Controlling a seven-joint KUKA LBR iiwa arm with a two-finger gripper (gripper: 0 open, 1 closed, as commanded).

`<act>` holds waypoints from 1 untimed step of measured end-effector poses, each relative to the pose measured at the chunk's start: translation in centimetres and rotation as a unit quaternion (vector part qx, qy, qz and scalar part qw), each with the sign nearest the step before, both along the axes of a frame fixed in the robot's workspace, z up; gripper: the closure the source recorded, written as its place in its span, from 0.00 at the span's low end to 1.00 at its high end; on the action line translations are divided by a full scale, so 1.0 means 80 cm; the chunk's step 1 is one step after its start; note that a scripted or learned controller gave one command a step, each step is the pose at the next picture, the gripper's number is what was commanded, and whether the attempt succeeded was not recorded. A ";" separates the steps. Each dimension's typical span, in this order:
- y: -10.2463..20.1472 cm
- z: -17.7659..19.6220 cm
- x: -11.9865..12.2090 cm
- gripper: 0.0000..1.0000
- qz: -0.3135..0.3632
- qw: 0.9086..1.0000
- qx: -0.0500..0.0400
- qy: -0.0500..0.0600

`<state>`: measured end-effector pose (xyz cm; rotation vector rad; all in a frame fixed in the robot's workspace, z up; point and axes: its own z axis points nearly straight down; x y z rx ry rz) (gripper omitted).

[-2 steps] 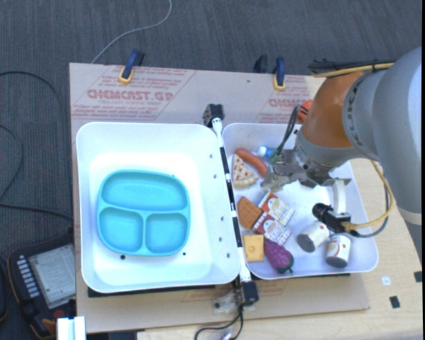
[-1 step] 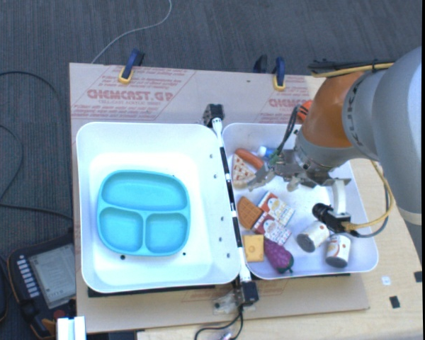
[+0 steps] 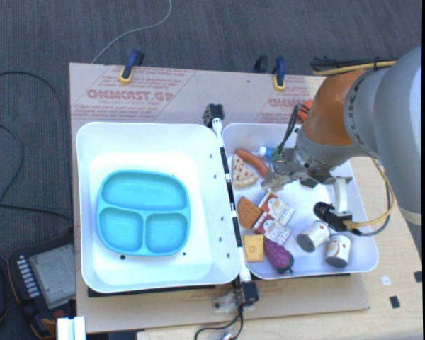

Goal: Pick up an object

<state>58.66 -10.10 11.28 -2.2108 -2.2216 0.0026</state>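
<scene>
At the right of the frame the gripper (image 3: 275, 179) hovered over the right bin (image 3: 361, 261), fingers' state untellable, above what seemed a light, stiff toy pizza slice (image 3: 242, 171), best pinched across its edges.

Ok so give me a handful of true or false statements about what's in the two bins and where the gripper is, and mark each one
1. The blue divided tray lies in the left bin. True.
2. The toy food items are piled in the left bin. False: they are in the right bin, among them a pizza slice and a purple eggplant.
3. The gripper is over the right bin. True.
4. The blue divided tray has five compartments. False: it has three, one long one and two smaller ones.
5. Two small white cans lie near the right bin's lower right corner. True.
</scene>
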 end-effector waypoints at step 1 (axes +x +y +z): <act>0.000 0.000 0.000 0.00 0.000 1.000 0.000 0.000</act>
